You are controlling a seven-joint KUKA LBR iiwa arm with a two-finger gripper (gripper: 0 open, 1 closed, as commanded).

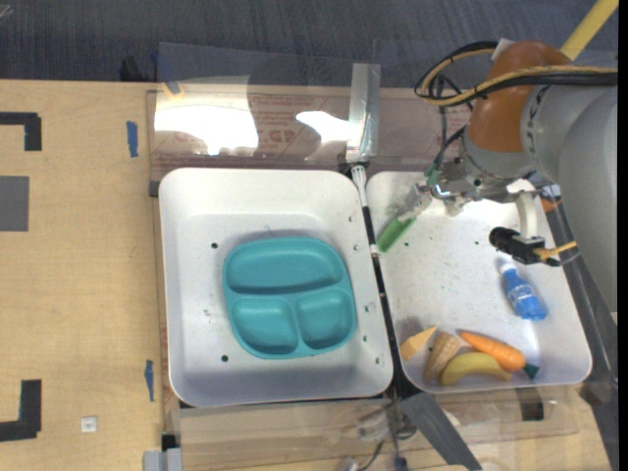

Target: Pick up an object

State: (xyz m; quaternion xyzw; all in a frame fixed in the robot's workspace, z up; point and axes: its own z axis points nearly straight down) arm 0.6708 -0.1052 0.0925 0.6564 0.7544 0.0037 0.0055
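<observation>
The end effector (435, 190) hangs at the green object's (396, 231) upper end, probably to take it; its grip I cannot tell.

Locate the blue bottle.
In the camera view, the blue bottle lies in the right-hand bin, near its right wall, just above the carrot and banana.

Right bin (453, 285): you have open floor mid-bin. A green stick (396, 230) lies by the left wall and a bottle (524, 295) by the right. A cone (429, 345), banana (469, 367) and carrot (494, 348) crowd the near edge. Left bin (186, 226): a teal tray (287, 295) takes the centre, and you can pass around its bare margins.
</observation>
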